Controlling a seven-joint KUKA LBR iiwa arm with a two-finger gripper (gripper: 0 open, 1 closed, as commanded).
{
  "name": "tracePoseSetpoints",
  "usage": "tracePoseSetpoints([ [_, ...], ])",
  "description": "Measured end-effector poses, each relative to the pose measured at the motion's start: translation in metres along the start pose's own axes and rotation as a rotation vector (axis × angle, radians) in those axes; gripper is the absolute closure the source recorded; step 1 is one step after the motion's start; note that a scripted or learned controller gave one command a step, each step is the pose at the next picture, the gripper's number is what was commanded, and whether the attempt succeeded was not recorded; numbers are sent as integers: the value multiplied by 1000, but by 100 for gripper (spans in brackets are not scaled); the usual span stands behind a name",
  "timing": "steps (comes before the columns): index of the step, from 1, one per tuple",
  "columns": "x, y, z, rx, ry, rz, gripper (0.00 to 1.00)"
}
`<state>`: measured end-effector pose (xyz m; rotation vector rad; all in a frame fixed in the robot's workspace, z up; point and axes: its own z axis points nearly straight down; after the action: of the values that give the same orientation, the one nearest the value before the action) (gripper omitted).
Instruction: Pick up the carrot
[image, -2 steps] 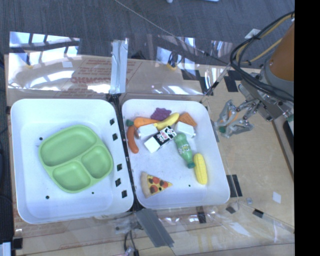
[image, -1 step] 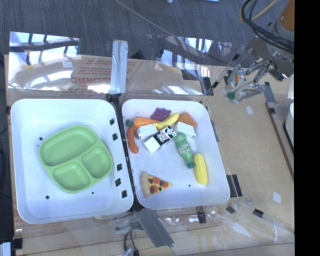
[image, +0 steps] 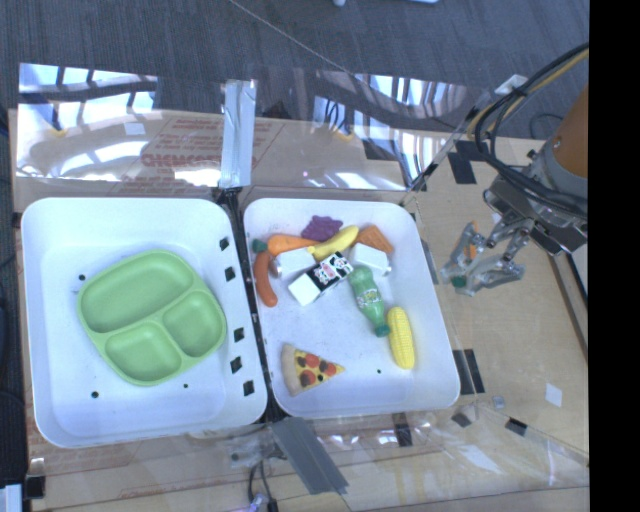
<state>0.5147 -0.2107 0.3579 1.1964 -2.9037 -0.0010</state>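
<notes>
The carrot (image: 287, 242), a slim orange piece with a dark tip at its left end, lies at the back left of the right bin (image: 440, 350), touching a yellow banana (image: 338, 240) and a white block. My gripper (image: 484, 266) hovers outside that bin, over the bench to its right, far from the carrot. Its fingers are spread apart and hold nothing.
Around the carrot lie purple grapes (image: 322, 227), an orange wedge (image: 376, 238), a red-orange sausage (image: 265, 279), a milk carton (image: 329, 270), a green bottle (image: 367, 295), corn (image: 401, 338) and a pizza slice (image: 308, 368). The left bin (image: 50, 390) holds a green divided plate (image: 150, 315).
</notes>
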Motion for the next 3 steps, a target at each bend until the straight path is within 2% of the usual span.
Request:
tracePoseSetpoints([
  [1,5,8,93,-4,0,-152,100],
  [2,-19,47,180,-5,-1,-386,100],
  [3,-43,56,54,10,-2,-544,100],
])
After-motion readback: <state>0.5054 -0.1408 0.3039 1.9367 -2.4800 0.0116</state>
